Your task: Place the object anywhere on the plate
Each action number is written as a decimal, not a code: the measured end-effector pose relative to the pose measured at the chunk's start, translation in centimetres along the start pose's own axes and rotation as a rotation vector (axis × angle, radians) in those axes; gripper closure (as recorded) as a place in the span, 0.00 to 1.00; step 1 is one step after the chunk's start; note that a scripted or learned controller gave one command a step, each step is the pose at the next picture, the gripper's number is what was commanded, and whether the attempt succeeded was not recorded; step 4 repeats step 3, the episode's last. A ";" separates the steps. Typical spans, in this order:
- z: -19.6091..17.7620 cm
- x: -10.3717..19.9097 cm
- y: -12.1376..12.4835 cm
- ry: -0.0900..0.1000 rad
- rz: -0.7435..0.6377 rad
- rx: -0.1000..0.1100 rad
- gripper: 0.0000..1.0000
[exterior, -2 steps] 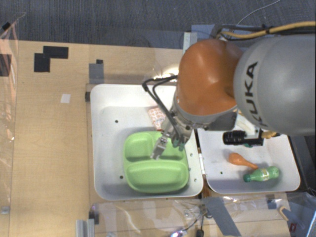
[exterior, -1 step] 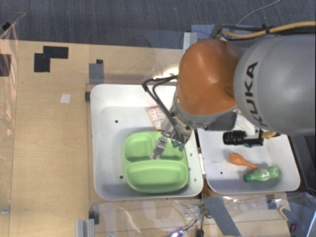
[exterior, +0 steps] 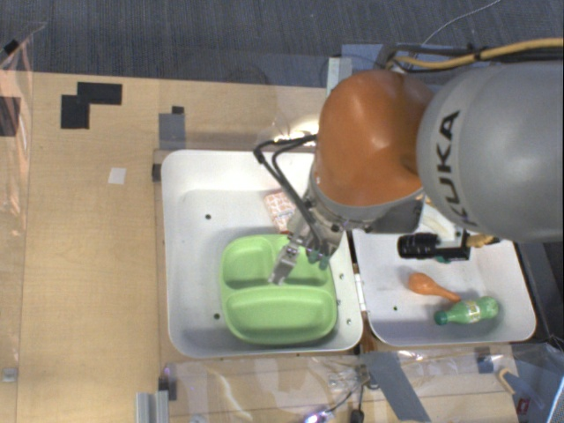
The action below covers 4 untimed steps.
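Note:
A light green divided plate (exterior: 278, 311) lies in the left white bin (exterior: 189, 236), toward its front right. My gripper (exterior: 298, 258) hangs over the plate's upper right compartment, under the orange band of the arm (exterior: 370, 139). A small dark green bit (exterior: 317, 256) shows right at the gripper's tip; I cannot tell what it is or whether it is held. A small pink-and-white patterned item (exterior: 277, 204) lies on the bin floor just behind the plate, partly hidden by the arm.
The right bin (exterior: 388, 324) holds an orange pear-shaped object (exterior: 430, 285) and a green bottle (exterior: 467, 311) lying on its side. A black cable (exterior: 275, 161) loops from the wrist above the left bin. The arm's body covers the back of the right bin.

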<state>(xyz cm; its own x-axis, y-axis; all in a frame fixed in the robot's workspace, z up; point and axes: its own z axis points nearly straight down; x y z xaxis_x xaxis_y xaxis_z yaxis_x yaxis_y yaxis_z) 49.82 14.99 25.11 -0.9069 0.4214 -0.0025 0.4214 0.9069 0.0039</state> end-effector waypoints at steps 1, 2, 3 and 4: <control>0.0 0.0 0.0 0.000 0.000 0.000 0.00; 0.0 0.0 0.0 0.000 0.000 0.000 0.00; 0.0 0.0 0.0 0.000 0.000 0.000 0.00; 0.0 0.0 0.0 0.000 0.000 0.000 0.00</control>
